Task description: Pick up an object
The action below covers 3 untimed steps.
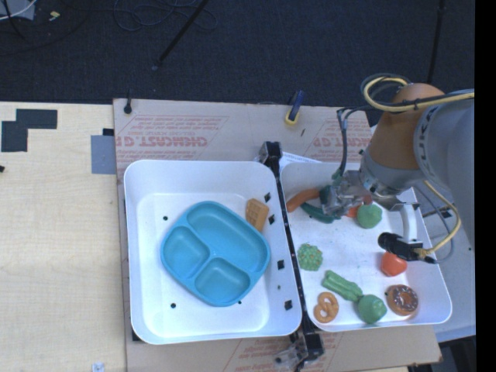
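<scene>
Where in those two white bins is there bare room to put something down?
Left bin: bare floor along the front and left, around the blue divided plate. Right bin: a small patch between the broccoli and tomato; crowded near the gripper and the front row of toys.

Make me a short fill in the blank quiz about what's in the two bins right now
1. The blue divided plate lies in the ____ bin.
2. The waffle piece rests beside the plate's ____ edge.
3. The pretzel and the chocolate donut lie along the right bin's ____ edge.
4. The gripper is over the ____ bin.

Missing words: left; right; near; right
</scene>
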### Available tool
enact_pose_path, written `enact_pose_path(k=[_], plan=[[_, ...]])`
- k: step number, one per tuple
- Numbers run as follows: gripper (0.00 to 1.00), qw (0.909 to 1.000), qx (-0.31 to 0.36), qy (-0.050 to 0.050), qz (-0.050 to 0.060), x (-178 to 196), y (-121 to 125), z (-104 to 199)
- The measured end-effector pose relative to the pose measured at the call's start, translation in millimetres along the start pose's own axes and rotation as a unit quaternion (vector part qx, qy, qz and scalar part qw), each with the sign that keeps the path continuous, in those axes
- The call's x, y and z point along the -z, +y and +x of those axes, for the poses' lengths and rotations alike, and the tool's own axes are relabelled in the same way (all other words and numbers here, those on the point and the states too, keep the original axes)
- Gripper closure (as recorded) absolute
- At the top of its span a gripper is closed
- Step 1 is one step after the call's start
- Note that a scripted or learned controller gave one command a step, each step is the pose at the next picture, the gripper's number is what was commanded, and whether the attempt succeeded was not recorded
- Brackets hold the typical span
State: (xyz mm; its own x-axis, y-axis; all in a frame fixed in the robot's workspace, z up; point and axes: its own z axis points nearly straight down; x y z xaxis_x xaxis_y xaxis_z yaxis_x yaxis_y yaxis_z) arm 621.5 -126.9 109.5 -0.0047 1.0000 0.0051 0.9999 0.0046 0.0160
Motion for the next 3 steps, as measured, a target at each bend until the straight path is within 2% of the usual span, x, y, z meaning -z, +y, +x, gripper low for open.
enact_pose_path(k=[1,2,3], plan=[[1.00,1.0000,-0.003,-0.003,0.007,53.7,-7.7,-5.9],[1.00,1.0000,-0.003,-0.003,0.006,112.1,-7.1,-15.1],[1.00,1.0000,-0.002,-0.002,0.008,118.6,-6.8,-15.2]])
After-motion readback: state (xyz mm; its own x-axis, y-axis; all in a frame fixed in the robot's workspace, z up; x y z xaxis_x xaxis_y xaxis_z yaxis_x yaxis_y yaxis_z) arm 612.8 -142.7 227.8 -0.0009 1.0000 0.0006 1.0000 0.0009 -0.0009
